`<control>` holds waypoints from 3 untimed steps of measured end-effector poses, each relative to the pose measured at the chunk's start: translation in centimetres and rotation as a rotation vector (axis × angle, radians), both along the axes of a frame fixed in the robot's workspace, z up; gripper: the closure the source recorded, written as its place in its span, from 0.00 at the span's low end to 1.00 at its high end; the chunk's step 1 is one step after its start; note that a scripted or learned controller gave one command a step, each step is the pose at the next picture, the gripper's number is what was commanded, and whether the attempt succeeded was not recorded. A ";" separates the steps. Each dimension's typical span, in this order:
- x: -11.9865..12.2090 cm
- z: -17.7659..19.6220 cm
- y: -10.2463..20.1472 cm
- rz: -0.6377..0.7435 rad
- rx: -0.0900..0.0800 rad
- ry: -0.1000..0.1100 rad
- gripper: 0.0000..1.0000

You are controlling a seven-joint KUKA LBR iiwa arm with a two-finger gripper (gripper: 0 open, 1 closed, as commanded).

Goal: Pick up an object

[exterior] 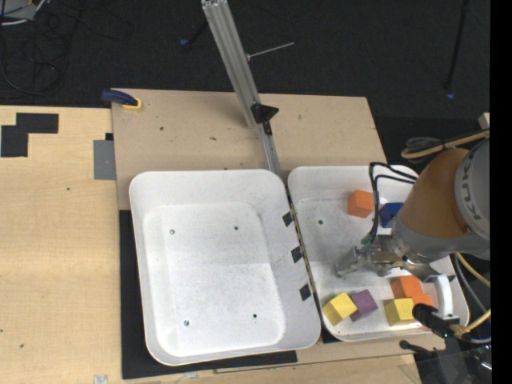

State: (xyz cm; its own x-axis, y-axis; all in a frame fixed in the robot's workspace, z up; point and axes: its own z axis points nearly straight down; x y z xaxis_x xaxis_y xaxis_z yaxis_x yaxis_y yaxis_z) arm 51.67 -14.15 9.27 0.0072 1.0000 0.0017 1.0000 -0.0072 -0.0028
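Scanning from the left, you have the left bin (212,270) on the table (64,238) with nothing for the tool to take, so the work is all in the right bin (320,206). There, near the front wall, sit a yellow block (340,306) and a purple block (364,302), touching or nearly so. Further back lies an orange block (361,203), with a blue piece (390,212) just beside it, partly behind the arm. The tool (350,265) hangs low over the bare floor of that bin, between the orange block and the yellow-purple pair, and nothing shows between its fingers; you cannot tell from here how wide they stand. To its right, under the wrist, are a second orange block (410,286) and another yellow block (398,311).

You are, by my reading, in the approach step, no pick made. The next move calls for choosing one block and centring over it; the back orange one looks easiest to straddle, as the front pair crowd each other.
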 end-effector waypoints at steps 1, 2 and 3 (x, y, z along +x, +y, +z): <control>-0.1 1.0 -0.1 -0.007 0.001 0.002 1.00; -0.3 5.8 -1.2 -0.004 -0.002 -0.004 1.00; -0.5 10.0 -1.1 0.010 -0.002 -0.004 1.00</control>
